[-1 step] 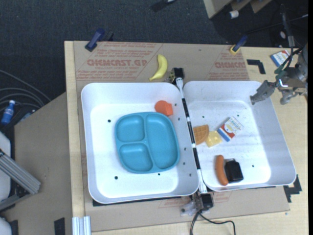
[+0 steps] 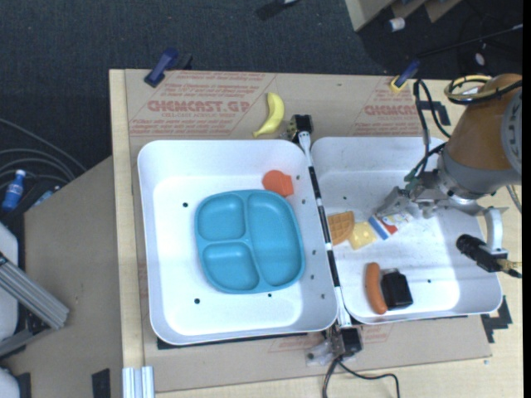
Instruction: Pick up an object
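My gripper [image 2: 397, 209] is low in the right bin [image 2: 465, 301], near its middle, reaching in from the right. Just below and left of it lies a small red, white and blue item [image 2: 383, 225], touching or nearly touching the gripper tip. Left of that sit a yellow cheese wedge [image 2: 362, 236] and a tan waffle piece [image 2: 340, 224]. An orange-red sausage [image 2: 374, 288] and a black block [image 2: 397, 289] lie side by side near the bin's front. Nothing is visibly held.
The left bin [image 2: 166, 172] holds a blue divided plate [image 2: 249, 240] and an orange lump [image 2: 279, 182] at its back right. A yellow banana [image 2: 270, 115] lies on the bench behind the bins. The arm's orange band [image 2: 485, 135] hangs over the right bin's back right corner.
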Robot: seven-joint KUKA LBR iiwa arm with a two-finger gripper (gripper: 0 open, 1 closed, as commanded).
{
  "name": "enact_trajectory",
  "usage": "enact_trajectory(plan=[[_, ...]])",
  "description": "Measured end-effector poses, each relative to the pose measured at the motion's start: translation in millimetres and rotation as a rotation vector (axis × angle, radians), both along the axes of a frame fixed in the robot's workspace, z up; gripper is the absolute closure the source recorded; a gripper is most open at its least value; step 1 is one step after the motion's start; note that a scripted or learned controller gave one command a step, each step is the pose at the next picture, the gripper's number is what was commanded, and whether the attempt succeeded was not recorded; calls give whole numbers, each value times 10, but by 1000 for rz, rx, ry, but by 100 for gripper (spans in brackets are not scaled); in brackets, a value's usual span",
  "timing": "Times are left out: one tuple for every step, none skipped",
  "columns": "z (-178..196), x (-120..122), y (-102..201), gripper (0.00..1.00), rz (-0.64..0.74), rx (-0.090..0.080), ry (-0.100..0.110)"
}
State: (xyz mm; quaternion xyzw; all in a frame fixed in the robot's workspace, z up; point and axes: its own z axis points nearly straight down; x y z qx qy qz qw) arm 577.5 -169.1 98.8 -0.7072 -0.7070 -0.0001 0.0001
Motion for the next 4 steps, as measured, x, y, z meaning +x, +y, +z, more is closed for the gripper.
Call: enact_trajectory(plan=[[-140, 882, 455, 0, 2, 1, -1], [-138, 891, 768, 0, 2, 1, 2], [-145, 74, 563, 0, -1, 0, 3], [-139, 588, 759, 0, 1, 0, -1]])
